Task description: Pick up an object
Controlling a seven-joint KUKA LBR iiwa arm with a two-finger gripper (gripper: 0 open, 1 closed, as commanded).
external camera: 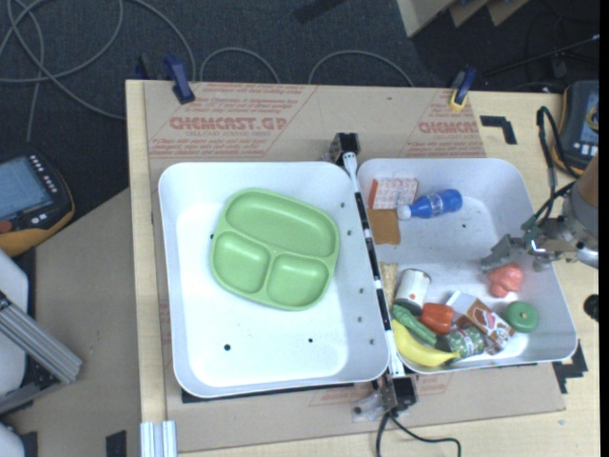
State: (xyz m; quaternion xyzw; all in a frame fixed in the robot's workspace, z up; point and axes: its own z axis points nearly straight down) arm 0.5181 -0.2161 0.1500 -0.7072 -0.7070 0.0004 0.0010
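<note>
A: The pincer [509, 251] hung low over the right-hand shallow white bin [495, 187], near its right wall, with the grey arm [580, 231] reaching in from the right. Its 2 metal fingers [497, 253] were spread apart and held nothing.

B: And what lay closest to it?

A: A small salmon-pink rounded object [507, 277] sat just below the fingertips, on the bin floor. Whether they touched it, I could not tell.

B: What else was in that bin?

A: A blue plastic bottle [433, 203] and a red-and-white printed packet [392, 194] near the far wall; a green round piece [520, 315], a yellow toy banana [419, 348] and a white cup [412, 285] clustered at the near edge.

B: And the left bin [190, 255]?

A: It held 1 light-green plastic tray with 3 compartments [274, 248]. Both bins rested on the brown cardboard-covered surface [238, 122].
</note>
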